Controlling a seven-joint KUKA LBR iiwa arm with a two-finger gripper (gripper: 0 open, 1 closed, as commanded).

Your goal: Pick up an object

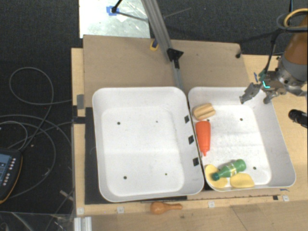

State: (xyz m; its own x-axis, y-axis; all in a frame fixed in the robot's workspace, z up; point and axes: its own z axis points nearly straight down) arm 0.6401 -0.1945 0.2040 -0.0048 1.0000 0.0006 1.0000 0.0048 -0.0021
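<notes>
Camera view, fixed, slanted down over bench. Cut off at right edge: arm [293, 47], grey with orange band, entering from upper right, upper links out of frame. Partly cut at left edge: dark handheld pendant [8, 170] on black floor among looped cables [33, 109]. Hard to make out: yellow pieces under the bottle, overlapping, exact shapes unclear. Gripper [260, 96] poised over far right corner of right bin [276, 143], above the rim; two dark fingers [249, 94] spread apart, nothing between them; teal light at wrist. Right bin: shallow white plastic, rounded corners, matte. Contents, all along its left wall and near edge, well apart from gripper: tan bread-roll shape [204, 111], smooth, near far left; orange carrot [203, 136], tapered, point toward near side, just beside the roll; green bottle [230, 169], lying on its side, glossy; yellow rounded piece [241, 180] touching bottle at near edge; second yellow piece [211, 172] at near left corner. Left bin [103, 143]: same white plastic, small dark holes in floor. Bench top [125, 61]: flat brown board. Outside bins, on near bench edge: orange-brown pear-shaped item [164, 207]. Grey slanted pole [156, 20] crossing from top, ending in a black clamp behind bins.
</notes>
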